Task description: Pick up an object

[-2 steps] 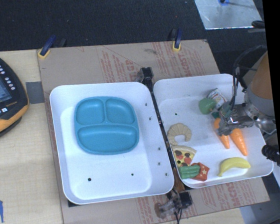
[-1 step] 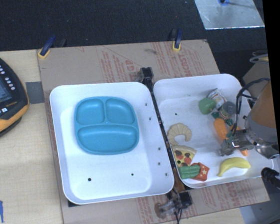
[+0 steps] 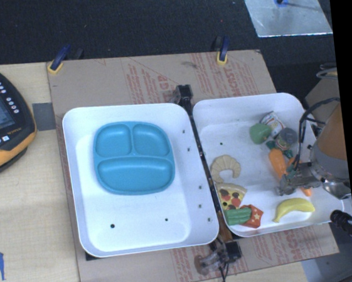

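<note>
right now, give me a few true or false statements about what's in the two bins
1. The blue divided plate lies in the left white bin. True.
2. The yellow toy banana lies in the left bin. False: it is in the right white bin, near its front edge.
3. The beige toy croissant rests on the plate. False: it lies in the right bin.
4. The claw is over the right bin. True.

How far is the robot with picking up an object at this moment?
Nothing looks picked yet: the croissant, banana and pizza slice lie in the right bin. In hand: the gripper is low beside the carrot, but a grasp is not visible. Left: grasping and lifting an object.
</note>
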Robot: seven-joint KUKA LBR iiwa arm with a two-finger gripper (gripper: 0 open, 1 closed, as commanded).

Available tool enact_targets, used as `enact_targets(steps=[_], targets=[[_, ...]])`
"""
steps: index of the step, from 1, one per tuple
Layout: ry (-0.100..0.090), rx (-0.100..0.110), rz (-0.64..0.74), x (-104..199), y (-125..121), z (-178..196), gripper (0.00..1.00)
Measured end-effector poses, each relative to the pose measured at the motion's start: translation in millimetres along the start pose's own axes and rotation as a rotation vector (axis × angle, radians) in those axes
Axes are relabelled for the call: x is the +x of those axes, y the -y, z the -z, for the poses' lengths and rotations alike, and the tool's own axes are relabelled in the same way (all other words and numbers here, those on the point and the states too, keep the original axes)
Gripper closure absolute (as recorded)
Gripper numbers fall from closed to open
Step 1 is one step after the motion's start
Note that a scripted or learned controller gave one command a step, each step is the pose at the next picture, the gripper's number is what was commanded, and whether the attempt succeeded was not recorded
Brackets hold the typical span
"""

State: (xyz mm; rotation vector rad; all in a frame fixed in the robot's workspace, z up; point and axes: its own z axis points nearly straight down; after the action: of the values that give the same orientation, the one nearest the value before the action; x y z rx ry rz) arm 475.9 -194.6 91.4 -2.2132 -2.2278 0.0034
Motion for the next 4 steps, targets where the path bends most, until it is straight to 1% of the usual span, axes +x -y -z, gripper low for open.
enact_targets(steps=[1, 2, 3, 4], targets=[[0.0, -0.002, -0.003, -17, 0, 0, 0.0], [0.002, -0.002, 0.0, -18, 0, 10, 1.0], [0.0, -0.001, 0.002, 51, -1, 62, 1.0], [0.0, 0.0, 0.001, 51, -1, 62, 0.0]])
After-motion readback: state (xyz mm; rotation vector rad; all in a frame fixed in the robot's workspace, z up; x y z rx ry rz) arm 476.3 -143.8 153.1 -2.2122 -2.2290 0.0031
